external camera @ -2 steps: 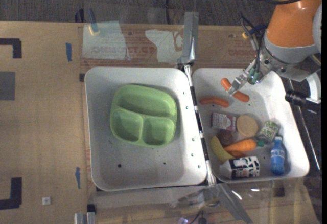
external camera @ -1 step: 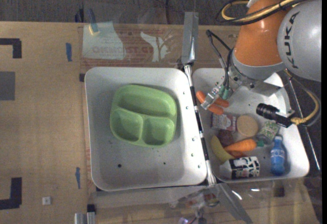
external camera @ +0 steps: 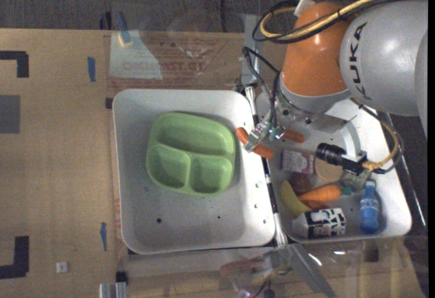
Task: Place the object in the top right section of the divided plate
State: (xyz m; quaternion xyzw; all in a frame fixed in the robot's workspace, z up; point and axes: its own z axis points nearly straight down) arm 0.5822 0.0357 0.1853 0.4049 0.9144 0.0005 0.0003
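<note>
The grey arm [external camera: 380, 52] reaches in bent down over the bins' shared wall. Its pincer [external camera: 258, 139] is clamped on an orange carrot-like piece [external camera: 246, 137]. The green divided plate [external camera: 191, 153] lies just left, below it.

You could read "KUKA" in dark letters running down the grey arm [external camera: 380, 52], far right. The carton [external camera: 325, 223] in the right bin [external camera: 401, 218] had black-and-white print, too small to read. Faint reddish print on the bench sheet [external camera: 170, 58] wasn't legible either.
</note>
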